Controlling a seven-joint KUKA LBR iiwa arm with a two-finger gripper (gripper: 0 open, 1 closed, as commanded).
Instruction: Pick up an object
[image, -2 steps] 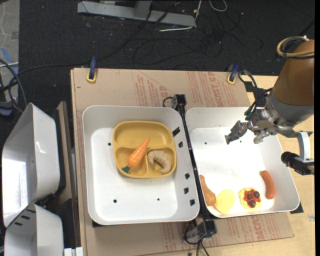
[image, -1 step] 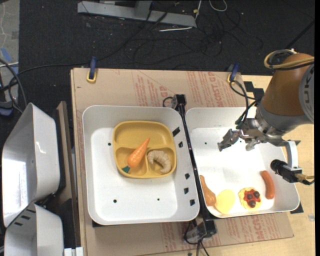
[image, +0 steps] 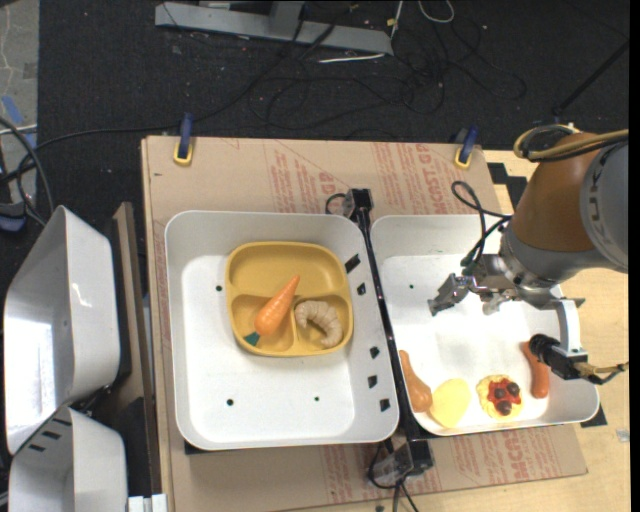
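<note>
Toy food is lying along the right bin's (image: 440, 240) near edge: a lemon (image: 451, 399), a small pizza (image: 500, 395), a hot dog (image: 539, 379). The gripper (image: 468, 296) is hovering above bare floor; I cannot tell its jaw state. Descending here, it is risking closing on nothing.

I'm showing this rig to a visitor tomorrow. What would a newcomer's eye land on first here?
Probably the yellow divided plate in the left bin, holding a toy carrot and a pale shrimp. Next, the grey-and-orange arm reaching in from the right, its gripper above the right bin. Small toy foods lie along that bin's near edge: a yellow piece, a decorated cookie, a sausage.
</note>
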